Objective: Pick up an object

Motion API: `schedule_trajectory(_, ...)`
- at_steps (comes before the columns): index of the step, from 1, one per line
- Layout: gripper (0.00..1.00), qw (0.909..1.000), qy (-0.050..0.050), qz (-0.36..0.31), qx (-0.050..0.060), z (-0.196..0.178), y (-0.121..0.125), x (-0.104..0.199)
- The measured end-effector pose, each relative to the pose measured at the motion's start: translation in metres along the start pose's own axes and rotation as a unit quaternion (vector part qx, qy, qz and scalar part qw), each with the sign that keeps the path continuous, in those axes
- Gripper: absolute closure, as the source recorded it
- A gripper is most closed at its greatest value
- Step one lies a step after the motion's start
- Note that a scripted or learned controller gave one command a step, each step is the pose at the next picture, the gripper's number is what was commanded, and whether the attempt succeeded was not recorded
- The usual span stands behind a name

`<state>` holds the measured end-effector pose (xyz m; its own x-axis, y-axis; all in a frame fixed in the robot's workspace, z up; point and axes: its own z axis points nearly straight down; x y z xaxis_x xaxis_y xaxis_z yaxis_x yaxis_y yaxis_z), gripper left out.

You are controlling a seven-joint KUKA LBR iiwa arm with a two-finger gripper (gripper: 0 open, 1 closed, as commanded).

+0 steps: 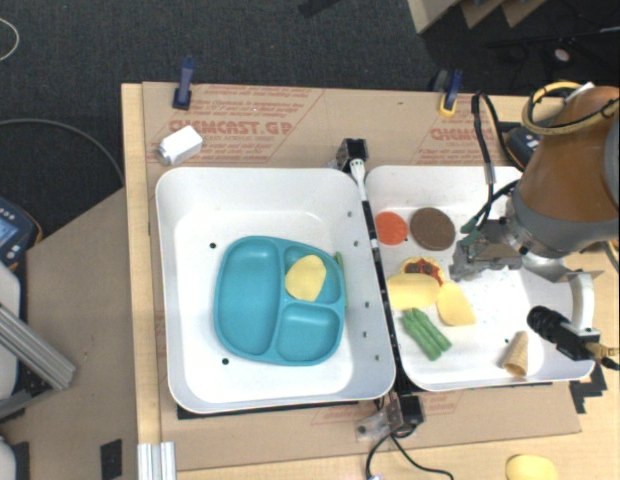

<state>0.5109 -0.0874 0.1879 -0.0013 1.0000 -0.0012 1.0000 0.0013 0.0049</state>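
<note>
End effector [468, 261]: low over right bin [550, 368], beside toy foods; finger state cannot tell. Right bin contents: brown disc [431, 228], orange disc [391, 229], yellow pieces [454, 307], green item [426, 332]. Left bin [190, 298]: blue divided plate [280, 298], yellow item [306, 278] on it.

Two white bins [180, 268] on brown board printed with red lettering. Teal divided plate [252, 303] bearing a pale yellow piece [306, 278]. Orange disc [392, 229], brown disc [431, 228], green beans [426, 332], yellow pieces [430, 296], tan cone [516, 353] noted.
</note>
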Motion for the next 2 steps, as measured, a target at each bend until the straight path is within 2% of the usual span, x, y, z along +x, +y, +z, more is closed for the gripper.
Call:
schedule_trajectory(1,1.0,1.0,0.002,0.0,0.005,0.003,-0.028,0.086)
schedule_trajectory(2,1.0,1.0,0.001,-0.002,-0.001,-0.072,-0.031,0.175)
